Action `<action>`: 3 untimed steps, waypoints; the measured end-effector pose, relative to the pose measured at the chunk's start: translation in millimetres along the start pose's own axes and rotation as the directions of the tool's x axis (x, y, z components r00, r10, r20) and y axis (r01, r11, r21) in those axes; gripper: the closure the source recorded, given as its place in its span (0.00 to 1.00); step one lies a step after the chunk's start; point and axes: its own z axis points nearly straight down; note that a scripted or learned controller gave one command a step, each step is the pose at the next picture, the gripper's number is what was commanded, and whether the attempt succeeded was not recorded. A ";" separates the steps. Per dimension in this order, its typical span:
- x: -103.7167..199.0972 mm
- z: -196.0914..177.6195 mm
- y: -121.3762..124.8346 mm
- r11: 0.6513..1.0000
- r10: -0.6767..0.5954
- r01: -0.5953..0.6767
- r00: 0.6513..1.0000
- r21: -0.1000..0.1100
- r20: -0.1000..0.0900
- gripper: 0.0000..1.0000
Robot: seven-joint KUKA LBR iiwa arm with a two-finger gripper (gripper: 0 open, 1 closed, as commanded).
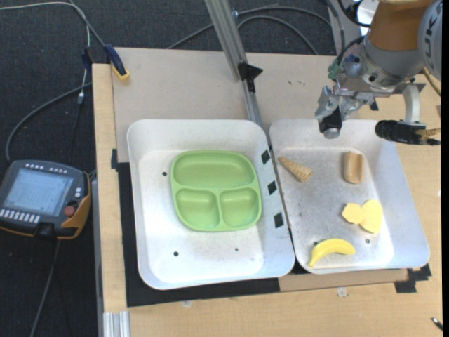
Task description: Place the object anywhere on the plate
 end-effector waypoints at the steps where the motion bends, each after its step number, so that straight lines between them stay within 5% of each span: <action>1: 57.8 13.9 -11.6 1.000 0.000 0.000 1.000 0.001 0.000 1.00; 3: 159.0 33.5 -35.3 1.000 0.000 0.000 1.000 0.002 0.000 1.00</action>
